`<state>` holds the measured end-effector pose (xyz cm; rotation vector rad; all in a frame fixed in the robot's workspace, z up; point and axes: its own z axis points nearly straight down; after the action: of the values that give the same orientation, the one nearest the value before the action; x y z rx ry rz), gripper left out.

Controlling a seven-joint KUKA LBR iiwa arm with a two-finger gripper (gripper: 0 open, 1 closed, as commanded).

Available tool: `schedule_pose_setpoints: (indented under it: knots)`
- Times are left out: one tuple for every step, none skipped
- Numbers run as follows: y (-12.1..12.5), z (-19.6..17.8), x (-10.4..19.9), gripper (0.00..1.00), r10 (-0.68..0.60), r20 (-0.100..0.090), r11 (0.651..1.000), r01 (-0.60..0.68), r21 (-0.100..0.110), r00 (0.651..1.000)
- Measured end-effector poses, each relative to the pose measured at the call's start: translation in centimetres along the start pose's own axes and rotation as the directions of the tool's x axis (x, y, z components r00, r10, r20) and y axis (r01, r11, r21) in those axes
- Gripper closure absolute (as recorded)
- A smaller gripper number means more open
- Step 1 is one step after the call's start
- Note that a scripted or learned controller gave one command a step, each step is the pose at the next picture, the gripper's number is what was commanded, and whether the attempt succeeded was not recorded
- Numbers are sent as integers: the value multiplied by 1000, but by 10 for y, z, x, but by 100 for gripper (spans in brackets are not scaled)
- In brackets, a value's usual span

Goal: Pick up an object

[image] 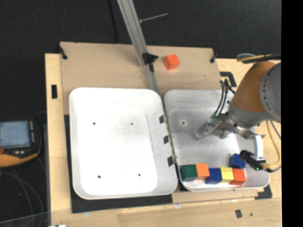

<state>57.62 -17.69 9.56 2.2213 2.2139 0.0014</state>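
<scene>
Several coloured blocks lie in a row along the near wall of the right bin (189, 103): a green block (188, 172), an orange block (202, 170), a blue block (213, 175), a yellow block (227, 174) and a red-orange block (239, 175). Another blue block (237, 161) sits just behind the row's right end. My gripper (206, 130) hangs low over the middle of the right bin, pointing left, well behind the row and apart from every block.
The left bin (80, 126) lies beside the right one. An orange cube (171, 62) rests on the bench board behind the bins. A slanted metal rail (135, 30) rises from between the bins. A handheld screen device (16, 136) sits at the far left.
</scene>
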Motion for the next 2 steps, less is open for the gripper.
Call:
schedule_pose_setpoints:
  knots:
    - [0, -2, 1, 0, 0, -1, 1000, 0, 0, 1000]
    - [7, -204, 59, 0, -8, -1, 1000, 8, -6, 1000]
